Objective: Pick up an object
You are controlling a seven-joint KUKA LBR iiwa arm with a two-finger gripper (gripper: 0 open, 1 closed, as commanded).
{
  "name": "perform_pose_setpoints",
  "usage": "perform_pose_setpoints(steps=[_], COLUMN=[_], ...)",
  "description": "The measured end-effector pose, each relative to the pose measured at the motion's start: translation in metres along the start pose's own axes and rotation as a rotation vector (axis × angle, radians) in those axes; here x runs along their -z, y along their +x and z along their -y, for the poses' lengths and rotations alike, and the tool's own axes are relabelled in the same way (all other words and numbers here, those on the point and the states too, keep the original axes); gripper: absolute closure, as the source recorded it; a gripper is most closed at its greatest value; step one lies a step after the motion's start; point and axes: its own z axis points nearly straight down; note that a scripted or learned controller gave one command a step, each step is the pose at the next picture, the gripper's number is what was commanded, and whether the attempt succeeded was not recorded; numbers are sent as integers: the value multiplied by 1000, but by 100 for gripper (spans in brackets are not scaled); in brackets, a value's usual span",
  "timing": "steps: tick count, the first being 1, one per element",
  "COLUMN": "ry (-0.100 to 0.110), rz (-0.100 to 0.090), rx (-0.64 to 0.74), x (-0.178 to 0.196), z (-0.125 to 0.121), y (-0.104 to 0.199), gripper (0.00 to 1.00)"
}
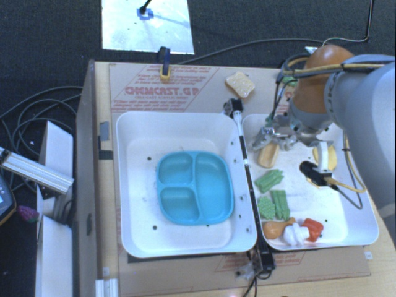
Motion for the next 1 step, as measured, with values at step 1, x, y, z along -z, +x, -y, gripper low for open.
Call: perform_pose_setpoints(steps=[1], ry=[-3], rz=[0], rx=[2], x=[11], z=[-1], y=[0], gripper=[100])
